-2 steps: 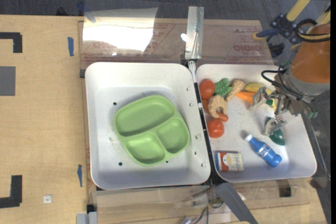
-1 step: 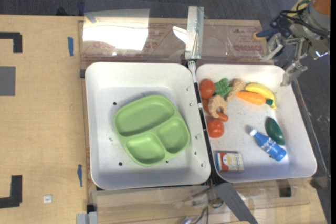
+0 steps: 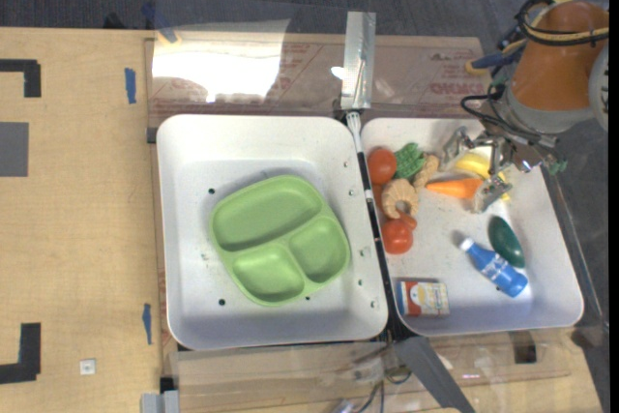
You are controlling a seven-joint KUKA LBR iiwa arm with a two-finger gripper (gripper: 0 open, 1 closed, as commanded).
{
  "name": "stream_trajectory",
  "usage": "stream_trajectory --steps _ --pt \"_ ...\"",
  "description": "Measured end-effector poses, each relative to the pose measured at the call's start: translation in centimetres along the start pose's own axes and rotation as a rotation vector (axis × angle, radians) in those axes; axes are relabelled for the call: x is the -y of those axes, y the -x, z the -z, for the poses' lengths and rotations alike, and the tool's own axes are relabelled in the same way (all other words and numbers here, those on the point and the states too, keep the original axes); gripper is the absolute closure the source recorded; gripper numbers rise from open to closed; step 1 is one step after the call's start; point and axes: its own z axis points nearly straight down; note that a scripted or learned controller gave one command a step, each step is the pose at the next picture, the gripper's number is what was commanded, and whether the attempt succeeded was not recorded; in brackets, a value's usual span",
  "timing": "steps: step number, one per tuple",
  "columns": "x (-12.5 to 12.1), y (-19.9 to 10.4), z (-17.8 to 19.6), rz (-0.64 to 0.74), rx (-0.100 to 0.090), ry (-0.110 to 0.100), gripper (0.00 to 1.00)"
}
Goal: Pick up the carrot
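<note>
The carrot (image 3: 453, 189) is lying in the right bin (image 3: 556, 305), wedged between a banana (image 3: 471, 165) and a mushroom (image 3: 399, 197). The gripper (image 3: 491, 177) is parked at its thick end, and how it's set honestly can't be made out. The banana could easily get grabbed instead, or the carrot nudged away, since everything's so crowded.
</note>
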Motion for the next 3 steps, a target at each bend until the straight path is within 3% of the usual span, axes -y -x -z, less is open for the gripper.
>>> stream_trajectory --steps 1,2,3 --pt "-3.2 -2.9 -0.5 -0.22 -0.002 0.001 0.0" --pt "-9.5 -4.9 -0.4 -0.271 0.0 0.002 0.0" --pt "-7.4 -11.8 -0.3 -0.406 0.001 -0.002 0.0"
